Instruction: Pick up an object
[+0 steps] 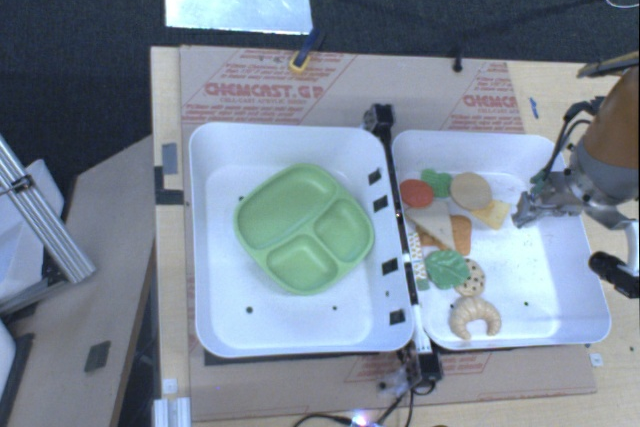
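Note:
The right bin holds several toy foods along its left side: a red tomato, a green piece, a round tan bun, a yellow cheese wedge, an orange slice, a green leaf, a cookie and a croissant. My gripper hangs low over the bin's right half, just right of the cheese wedge. Nothing shows between its fingers.
The left bin carries a green divided tray. A black hinge strip runs between the bins. The arm comes in from the right over the bin's rim. Cardboard lies under both bins.

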You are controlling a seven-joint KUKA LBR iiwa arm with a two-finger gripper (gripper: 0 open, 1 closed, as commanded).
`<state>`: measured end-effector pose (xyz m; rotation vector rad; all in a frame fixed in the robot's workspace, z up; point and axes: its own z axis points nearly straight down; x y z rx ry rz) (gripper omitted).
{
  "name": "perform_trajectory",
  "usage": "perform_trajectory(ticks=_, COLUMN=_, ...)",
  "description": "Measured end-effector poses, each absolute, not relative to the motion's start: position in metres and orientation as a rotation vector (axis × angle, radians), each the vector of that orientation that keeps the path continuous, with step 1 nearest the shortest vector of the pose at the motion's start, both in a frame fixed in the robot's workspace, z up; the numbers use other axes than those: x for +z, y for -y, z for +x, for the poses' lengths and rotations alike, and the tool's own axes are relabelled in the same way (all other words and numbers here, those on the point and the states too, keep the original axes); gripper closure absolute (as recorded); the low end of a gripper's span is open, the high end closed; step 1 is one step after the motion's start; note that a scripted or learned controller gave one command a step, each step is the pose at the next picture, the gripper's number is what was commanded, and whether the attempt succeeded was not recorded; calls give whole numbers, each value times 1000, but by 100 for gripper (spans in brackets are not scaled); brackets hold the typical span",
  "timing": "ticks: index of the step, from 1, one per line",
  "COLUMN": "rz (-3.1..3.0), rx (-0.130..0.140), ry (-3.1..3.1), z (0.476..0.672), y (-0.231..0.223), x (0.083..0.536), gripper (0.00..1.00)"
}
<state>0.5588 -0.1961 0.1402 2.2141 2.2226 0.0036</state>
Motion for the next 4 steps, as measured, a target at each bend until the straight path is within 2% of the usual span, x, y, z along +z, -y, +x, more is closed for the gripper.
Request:
perform_trajectory(ticks=2, rz=2214, rx=2, ry=-2224, z=557, y=197, x=226, gripper=100)
perform_trajectory(ticks=3, rz=2215, rx=1, ry=-2227, z=541, y=145, x=231, gripper=100)
perform_trajectory(ticks=4, rz=2214, rx=2, ry=-2228, z=543, y=86, x=232, gripper=100)
